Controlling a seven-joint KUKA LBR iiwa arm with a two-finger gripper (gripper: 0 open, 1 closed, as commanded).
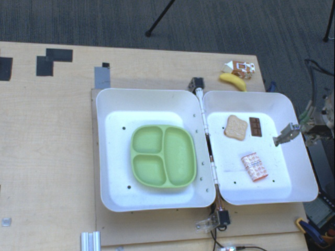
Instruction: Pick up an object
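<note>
Grey claw (287, 135) hanging at the far right rim of the right bin (293, 192) — can't tell if spread or pinched from this angle, too small. Nothing between the tips as far as visible. Closest targets: chocolate bar (255, 126) just left of the claw, toast slice (236, 127) a bit further left, red-and-white packet (254, 167) left and nearer the camera. Probably best to go for the packet — sits alone, well apart from the rest. Centre over it, drop straight down, square to its long sides.
</note>
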